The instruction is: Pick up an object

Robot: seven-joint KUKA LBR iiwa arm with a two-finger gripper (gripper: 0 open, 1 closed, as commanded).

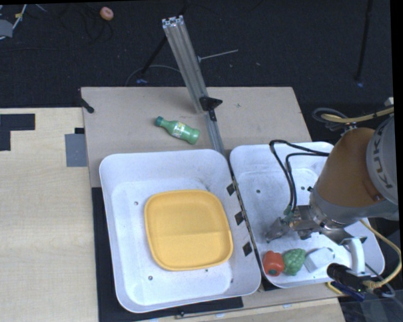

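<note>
Reaching in from the right, grey arm (362,176) with its orange band bent low over the right bin (255,162). Gripper (279,230) down near that bin's floor, pointing left, metal tips just above the white surface. Hard to tell whether the fingers (272,234) are spread or pressed together; too small and too dark at this slant, and nothing visibly caught between them. Just below the tips, near the bin's front rim: a red-orange toy (272,262) touching a green bumpy toy (294,260), with a pale white block (319,258) just right of the green one. Black cable (286,170) looping up behind the fingers across the bin floor. Well left of the fingers, past the black clips on the shared rims, left bin (119,194) bearing a yellow square plate (188,228) lying flat. Farther up and left, outside both bins on the tan board (259,114), a green bottle (177,130) on its side. Slanted metal rail (189,57) rising beyond, its foot near the bins' meeting corner.
</note>
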